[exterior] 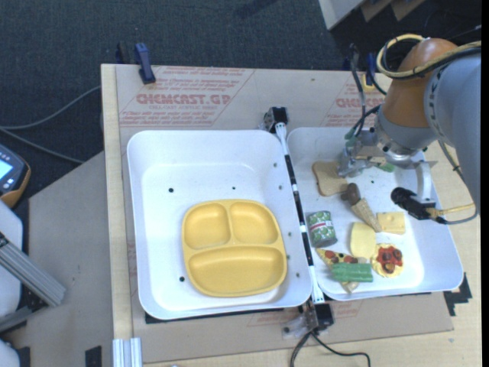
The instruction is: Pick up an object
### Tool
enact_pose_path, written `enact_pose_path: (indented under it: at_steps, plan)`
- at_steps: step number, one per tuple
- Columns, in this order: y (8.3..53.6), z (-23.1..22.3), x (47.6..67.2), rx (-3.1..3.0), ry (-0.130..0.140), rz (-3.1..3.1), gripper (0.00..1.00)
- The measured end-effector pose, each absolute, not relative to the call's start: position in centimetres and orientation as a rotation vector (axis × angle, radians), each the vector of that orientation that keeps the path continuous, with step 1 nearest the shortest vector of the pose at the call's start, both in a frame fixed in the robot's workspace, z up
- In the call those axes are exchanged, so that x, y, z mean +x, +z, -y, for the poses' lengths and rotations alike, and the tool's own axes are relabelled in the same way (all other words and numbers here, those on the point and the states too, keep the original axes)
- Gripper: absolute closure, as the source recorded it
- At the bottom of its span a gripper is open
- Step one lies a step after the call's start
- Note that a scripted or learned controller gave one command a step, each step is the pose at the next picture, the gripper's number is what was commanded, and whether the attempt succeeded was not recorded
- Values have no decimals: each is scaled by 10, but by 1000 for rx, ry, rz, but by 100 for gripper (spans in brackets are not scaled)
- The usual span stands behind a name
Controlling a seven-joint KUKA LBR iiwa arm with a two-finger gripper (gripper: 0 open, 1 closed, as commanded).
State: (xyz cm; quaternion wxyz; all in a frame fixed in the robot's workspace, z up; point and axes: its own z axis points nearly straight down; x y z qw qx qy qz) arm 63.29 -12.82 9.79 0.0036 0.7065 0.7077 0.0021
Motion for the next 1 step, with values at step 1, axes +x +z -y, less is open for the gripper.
enact_pose_path:
  at_steps: [1]
  plan:
    - [97,128,633,2215,5,-2219,0]
